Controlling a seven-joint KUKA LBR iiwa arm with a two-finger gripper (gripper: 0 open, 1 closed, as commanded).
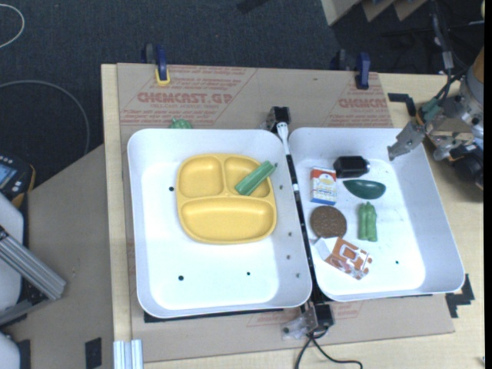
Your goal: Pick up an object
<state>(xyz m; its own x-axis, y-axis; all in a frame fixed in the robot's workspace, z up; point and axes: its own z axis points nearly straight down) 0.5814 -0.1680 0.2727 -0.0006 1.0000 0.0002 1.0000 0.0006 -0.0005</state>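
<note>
Yellow tray (pixel 201 223) holds a green stick (pixel 255 178); pincer (pixel 401 146), perhaps open, hovers right.

Brown cardboard sheet printed with red lettering (pixel 192 91) under both bins | two blue clamps, upper edge: left (pixel 161 61), right (pixel 363 71) | white cable loop (pixel 46 98) on dark floor, upper left | grey metal extrusion (pixel 31 271), lower left
</note>
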